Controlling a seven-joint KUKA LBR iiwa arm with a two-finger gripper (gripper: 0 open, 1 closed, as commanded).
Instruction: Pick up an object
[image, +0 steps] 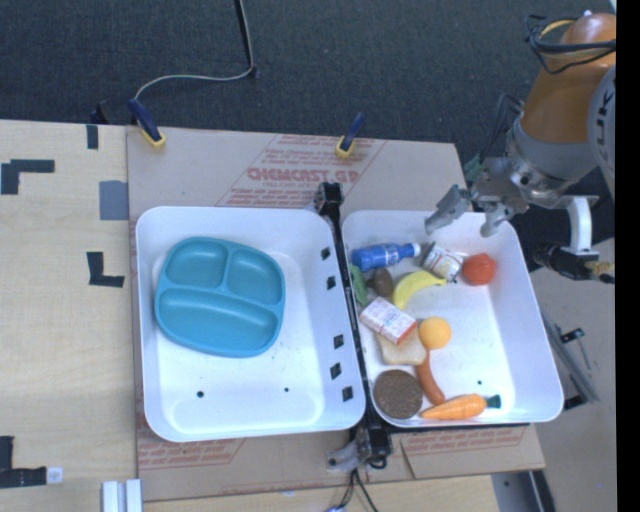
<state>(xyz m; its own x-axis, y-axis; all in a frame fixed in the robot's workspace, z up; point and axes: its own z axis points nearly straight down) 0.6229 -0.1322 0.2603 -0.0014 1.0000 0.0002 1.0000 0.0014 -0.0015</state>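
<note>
Heaped in the right-hand shallow white bin: blue plastic bottle, yellow toy banana, round red tomato, small orange ball, orange toy carrot, brown round cookie; all lying loose, none grasped. At about 1 o'clock of the heap, two-finger gripper spread wide, empty, poised over the bin's far rim; grey arm with orange band slanting in from 2 o'clock, upper part cut off. At 9 o'clock, sky-blue sectioned plate in the left white bin.
</note>
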